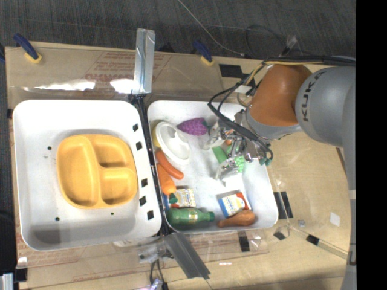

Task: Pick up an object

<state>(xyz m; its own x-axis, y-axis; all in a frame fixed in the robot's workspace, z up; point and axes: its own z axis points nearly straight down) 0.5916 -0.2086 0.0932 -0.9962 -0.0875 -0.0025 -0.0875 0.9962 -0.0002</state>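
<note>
Pincer low in right bin, over green toy near purple grapes; grip state impossible to tell amid clutter.

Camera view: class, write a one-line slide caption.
Grey KUKA arm's gripper reaches into the toy-filled right white bin; a yellow divided plastic tray sits in the left bin.

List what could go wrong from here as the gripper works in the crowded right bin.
The two-finger gripper is low beside a small green object close to the right white bin's wall; a grab there might scrape the wall. The purple bunch of toy grapes and white bowl lie near, so the arm could knock them.
</note>
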